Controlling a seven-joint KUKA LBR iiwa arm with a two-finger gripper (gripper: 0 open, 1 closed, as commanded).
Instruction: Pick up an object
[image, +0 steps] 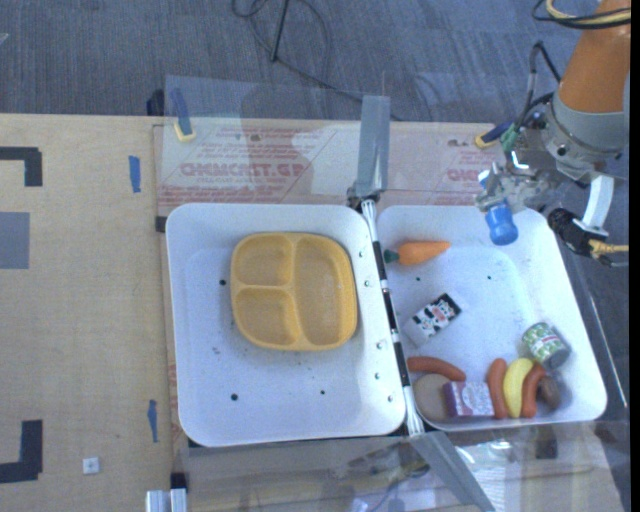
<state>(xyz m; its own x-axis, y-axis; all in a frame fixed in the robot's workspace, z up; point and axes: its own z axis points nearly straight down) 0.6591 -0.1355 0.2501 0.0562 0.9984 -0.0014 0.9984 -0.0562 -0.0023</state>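
Bins, two, white and shallow, side by side on the bench. Left bin (200, 400): one yellow divided plate (294, 290), three compartments, lying flat near the middle. Right bin (585, 330): an orange carrot (420, 252) near the far left corner; a small black-and-white patterned piece (436, 313) toward the middle; a cluster along the near edge made up of a red sausage (437, 367), a tan disc with a small maroon packet (466, 400) on it, further sausage-like pieces and a yellow banana (516, 386), and a green can (545, 343) to their right. Arm: grey with an orange band, reaching in at the far right corner of the right bin. Claw (500, 200): up over that corner, with a small blue bottle (502, 224) right beneath it, apparently off the bin floor. From where I stand the bottle looks to hang from the claw, but I cannot tell whether it is open or closed, so the hold cannot be confirmed. Progress, as a judgement: if the bottle is truly held, the pick is largely done and only a clear lift remains; if it is merely standing at the bin wall under the claw, the grasp itself is still to come. Other items lie well apart from the claw.
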